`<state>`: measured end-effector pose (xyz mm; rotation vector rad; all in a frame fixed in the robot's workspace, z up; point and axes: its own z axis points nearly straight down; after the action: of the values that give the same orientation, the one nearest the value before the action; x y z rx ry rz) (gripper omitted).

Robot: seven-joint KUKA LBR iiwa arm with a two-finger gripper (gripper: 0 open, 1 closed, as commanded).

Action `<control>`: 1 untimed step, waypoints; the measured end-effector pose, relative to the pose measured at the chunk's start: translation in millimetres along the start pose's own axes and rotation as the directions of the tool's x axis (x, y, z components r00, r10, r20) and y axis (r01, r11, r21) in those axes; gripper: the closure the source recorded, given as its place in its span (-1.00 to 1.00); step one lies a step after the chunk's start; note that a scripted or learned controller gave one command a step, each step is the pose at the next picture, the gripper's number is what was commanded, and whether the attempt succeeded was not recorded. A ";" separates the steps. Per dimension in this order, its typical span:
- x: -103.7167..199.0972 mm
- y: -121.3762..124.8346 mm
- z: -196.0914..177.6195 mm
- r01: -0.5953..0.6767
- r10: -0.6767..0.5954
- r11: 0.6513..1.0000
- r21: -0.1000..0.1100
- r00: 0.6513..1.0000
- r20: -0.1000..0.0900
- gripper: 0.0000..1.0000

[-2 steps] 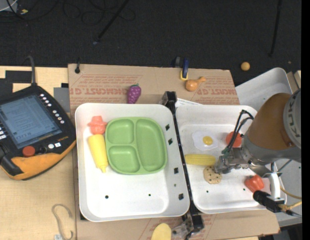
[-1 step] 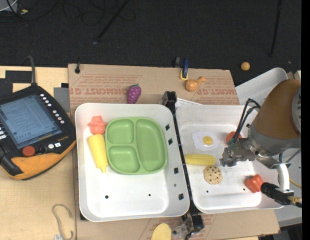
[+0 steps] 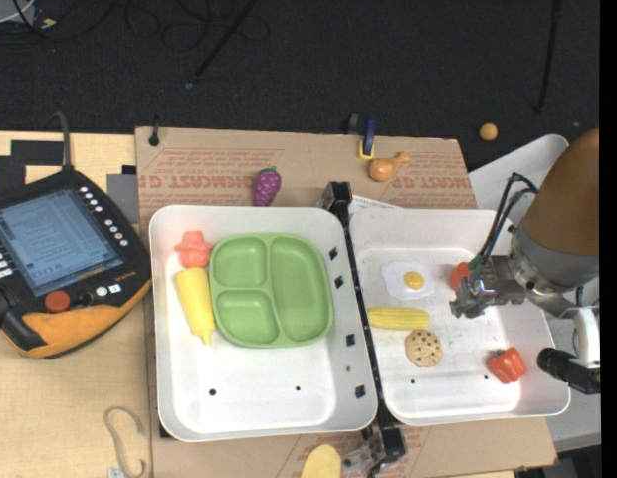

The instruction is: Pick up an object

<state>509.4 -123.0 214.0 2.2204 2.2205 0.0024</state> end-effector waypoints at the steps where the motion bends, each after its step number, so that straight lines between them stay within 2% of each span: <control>1: -1.0 0.3 -13.9 -0.001 0.001 1.000 0.003 1.000 0.000 1.00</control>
<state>509.6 -124.0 227.8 2.2225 2.2215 0.0001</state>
